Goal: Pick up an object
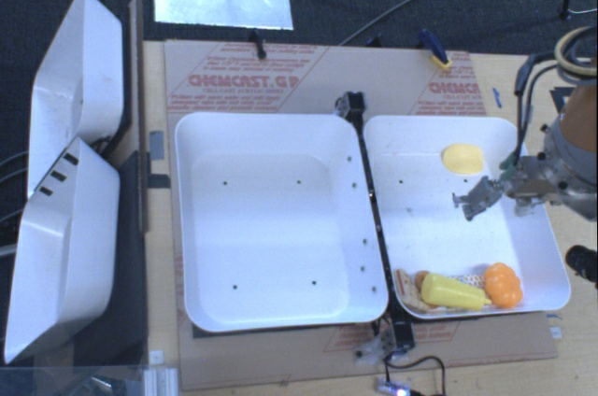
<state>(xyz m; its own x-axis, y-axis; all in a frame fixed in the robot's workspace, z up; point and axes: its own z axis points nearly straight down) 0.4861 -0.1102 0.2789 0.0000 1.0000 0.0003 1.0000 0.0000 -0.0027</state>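
Arm over the right bin (547, 268), pincer (475, 201) open and holding nothing.
The board (308, 72) under both bins reads "CHEMCAST"; the left bin (192, 226) gives wide bare floor. In the right bin, a yellow disc (462, 159) lies by the far wall, and a yellow piece (452, 291) and an orange piece (504, 285) crowd the near rim.

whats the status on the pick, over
Gripper over right bin, nothing between fingers. Pale yellow disc just beyond it. Yellow piece and orange piece at near wall. Nothing blocking.
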